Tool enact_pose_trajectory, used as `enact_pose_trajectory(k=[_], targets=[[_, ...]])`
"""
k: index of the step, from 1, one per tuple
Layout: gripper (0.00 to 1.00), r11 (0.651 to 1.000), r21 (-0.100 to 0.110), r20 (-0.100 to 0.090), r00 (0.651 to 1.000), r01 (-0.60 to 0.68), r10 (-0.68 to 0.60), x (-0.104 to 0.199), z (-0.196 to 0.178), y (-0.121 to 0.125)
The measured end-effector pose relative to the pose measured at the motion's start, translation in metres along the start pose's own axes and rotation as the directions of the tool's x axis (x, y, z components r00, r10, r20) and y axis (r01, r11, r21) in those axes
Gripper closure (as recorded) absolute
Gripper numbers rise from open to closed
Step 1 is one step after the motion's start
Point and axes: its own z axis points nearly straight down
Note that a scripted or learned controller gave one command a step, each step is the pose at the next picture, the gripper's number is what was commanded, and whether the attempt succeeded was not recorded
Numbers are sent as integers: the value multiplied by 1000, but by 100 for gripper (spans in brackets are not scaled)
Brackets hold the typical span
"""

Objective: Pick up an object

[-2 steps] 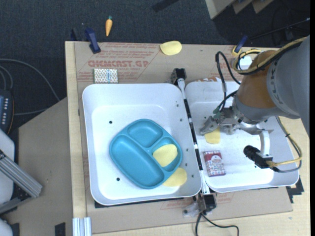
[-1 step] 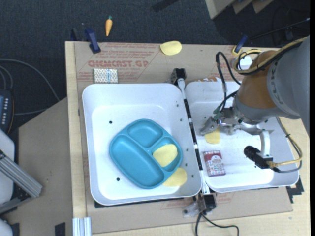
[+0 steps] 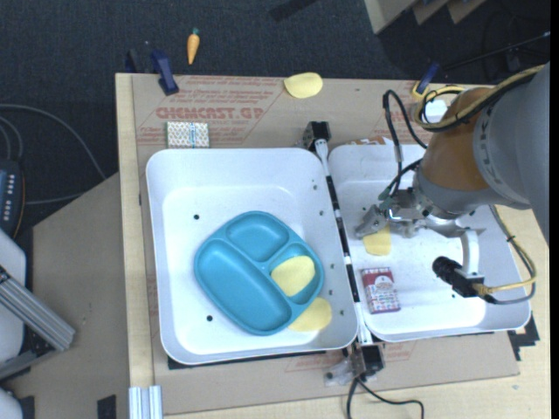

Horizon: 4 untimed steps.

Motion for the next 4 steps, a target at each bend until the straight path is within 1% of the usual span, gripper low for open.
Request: enact_pose_trajectory(k=[1,2,3,4], targets=[[0,1000,3,0,1000,-1,1,-3,0,-13],[0,1000,4,-1,1000,0,0,1,0,-56],[0,1000,0,1,1000,0,0,1,0,-9],[0,1000,0,1,1000,0,0,-1,0,-6]])
